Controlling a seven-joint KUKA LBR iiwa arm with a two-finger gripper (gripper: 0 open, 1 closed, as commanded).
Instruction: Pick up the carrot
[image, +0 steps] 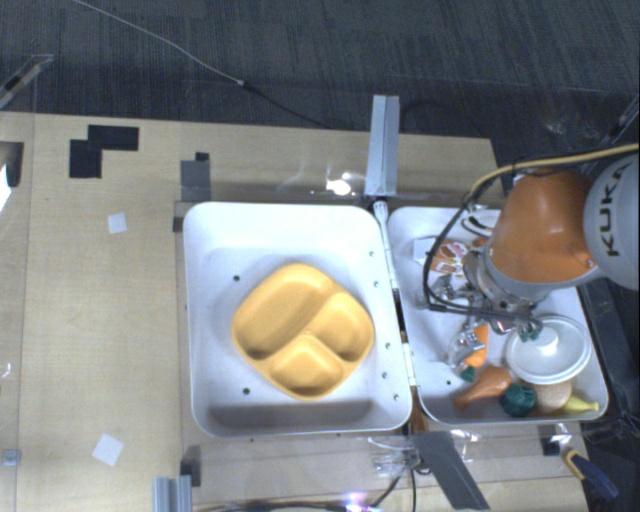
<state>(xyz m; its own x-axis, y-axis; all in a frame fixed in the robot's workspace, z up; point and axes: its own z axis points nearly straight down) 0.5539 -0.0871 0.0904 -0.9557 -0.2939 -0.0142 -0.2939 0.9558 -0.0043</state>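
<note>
Camera view is taken up by two white bins: the left bin (210, 300) carries a yellow sectioned tray (303, 328), the right bin (432, 405) is crowded. The arm (540, 230) is held low over the right bin, with the gripper (476, 338) just above the carrot (484, 384) — whether it is clenched cannot be told. The carrot lies near the front wall, hemmed by a white cup (546, 350) and a dark green piece (519, 400); a straight descent is judged best, since little side room is left.
</note>
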